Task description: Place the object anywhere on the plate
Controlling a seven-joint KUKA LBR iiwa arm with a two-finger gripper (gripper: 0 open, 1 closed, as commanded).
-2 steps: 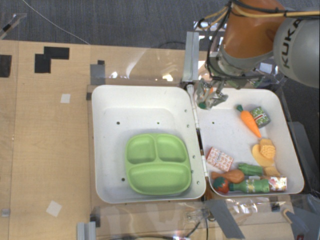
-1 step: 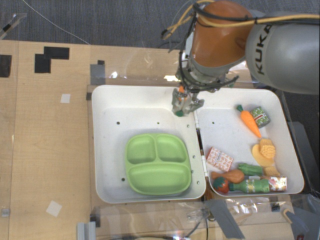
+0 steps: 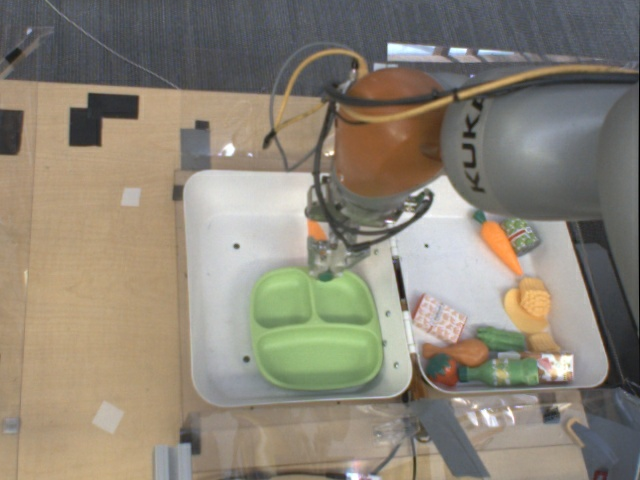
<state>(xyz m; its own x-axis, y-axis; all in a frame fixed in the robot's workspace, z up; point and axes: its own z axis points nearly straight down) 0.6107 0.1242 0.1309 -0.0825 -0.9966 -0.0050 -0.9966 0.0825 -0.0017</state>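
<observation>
A light green divided plate [image 3: 315, 353] lies in the front half of the left white bin [image 3: 215, 268]. My gripper [image 3: 327, 266] hangs straight down over the plate's far rim, between its two small compartments, under the orange wrist band. A small orange piece [image 3: 316, 230] shows just left of the gripper body; I cannot tell whether it is held or what it is. The plate's three compartments look bare.
The right bin [image 3: 470, 283] holds a toy carrot [image 3: 497, 245], a green packet [image 3: 521, 234], a pink-and-white box [image 3: 438, 318], a yellow pastry [image 3: 530, 304], a green bottle [image 3: 512, 370] and other toy foods. The arm covers the bins' far middle.
</observation>
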